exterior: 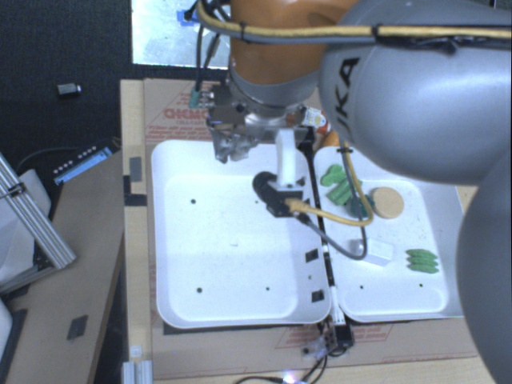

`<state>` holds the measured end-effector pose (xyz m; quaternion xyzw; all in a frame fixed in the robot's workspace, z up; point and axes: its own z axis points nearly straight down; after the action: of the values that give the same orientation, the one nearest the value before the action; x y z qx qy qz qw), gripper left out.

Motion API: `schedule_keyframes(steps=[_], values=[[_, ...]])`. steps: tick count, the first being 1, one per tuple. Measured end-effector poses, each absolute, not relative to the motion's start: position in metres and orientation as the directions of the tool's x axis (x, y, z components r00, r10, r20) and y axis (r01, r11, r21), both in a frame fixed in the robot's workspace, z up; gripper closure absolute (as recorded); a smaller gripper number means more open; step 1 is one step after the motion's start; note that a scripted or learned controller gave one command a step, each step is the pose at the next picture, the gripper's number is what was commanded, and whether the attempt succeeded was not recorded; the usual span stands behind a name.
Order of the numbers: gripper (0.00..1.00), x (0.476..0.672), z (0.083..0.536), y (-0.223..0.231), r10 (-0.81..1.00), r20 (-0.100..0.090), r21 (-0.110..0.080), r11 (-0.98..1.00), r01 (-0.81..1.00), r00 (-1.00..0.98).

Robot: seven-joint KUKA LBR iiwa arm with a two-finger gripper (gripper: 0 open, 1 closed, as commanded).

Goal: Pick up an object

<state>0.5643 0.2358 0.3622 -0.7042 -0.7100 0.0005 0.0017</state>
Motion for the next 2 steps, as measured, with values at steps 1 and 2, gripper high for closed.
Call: schedule_keyframes(steps=[1,2], values=[[1.00,0.606,0.344,0.152,1.000,-0.003,0.001,-0.007,1.000,0.007],[1.00,0.671,0.365,0.180,1.000,0.001,0.009,0.004,1.000,-0.004]])
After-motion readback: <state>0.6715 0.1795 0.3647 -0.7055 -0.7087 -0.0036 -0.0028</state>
